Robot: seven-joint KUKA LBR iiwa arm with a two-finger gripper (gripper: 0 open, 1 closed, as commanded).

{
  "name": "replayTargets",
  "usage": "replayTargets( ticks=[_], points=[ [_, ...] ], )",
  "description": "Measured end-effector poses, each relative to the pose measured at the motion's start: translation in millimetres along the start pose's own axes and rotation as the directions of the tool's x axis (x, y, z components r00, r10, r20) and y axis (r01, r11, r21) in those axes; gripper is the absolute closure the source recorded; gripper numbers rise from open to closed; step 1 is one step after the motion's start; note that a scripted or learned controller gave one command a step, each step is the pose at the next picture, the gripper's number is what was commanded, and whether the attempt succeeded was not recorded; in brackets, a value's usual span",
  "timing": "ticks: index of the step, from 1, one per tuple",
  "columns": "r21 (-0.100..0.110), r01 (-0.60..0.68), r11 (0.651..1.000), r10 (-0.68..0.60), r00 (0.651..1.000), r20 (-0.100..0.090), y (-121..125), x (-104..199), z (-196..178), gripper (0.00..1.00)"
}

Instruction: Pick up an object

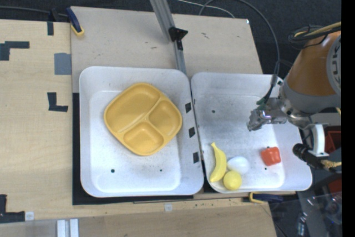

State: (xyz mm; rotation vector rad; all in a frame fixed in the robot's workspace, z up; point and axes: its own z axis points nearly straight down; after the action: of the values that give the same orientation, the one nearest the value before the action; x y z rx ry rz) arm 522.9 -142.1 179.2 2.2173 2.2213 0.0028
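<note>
Two shallow white bins side by side on the bench [127,30]. In the left bin [91,175], a yellow divided plate [143,118], flat, near the middle, well apart from everything else. In the right bin [222,86], four small things crowded toward the near edge: a banana [218,162] lying curved along the left wall, a yellow ball [232,180] just beside its lower end, a white ball [239,164] touching or very nearly touching both, and an orange block [270,156] a little way to the right, standing alone. Tool [256,119] over the bare middle of the right bin, above and between the fruit cluster and the block, not in contact with any of them, nothing between its tips. Too small and blurred to tell whether apart or together. Probably poised here because the bare floor gives room to come down before moving toward a target. Judged from the layout, the block the easiest pick: free on all sides, with flat faces for a squeeze. The balls likely to roll away, and the banana hemmed in by the wall. Nothing lifted yet.
</note>
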Motion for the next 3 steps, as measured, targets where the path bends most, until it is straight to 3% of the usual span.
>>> replayTargets(
  ticks=[2,3],
  points=[
    [-0.002,0.000,1.000,0.000,1.000,0.001,8,5,-114,1.00],
    [0.007,0.004,1.000,-0.004,1.000,-0.002,19,56,-89,1.00]
  ],
)
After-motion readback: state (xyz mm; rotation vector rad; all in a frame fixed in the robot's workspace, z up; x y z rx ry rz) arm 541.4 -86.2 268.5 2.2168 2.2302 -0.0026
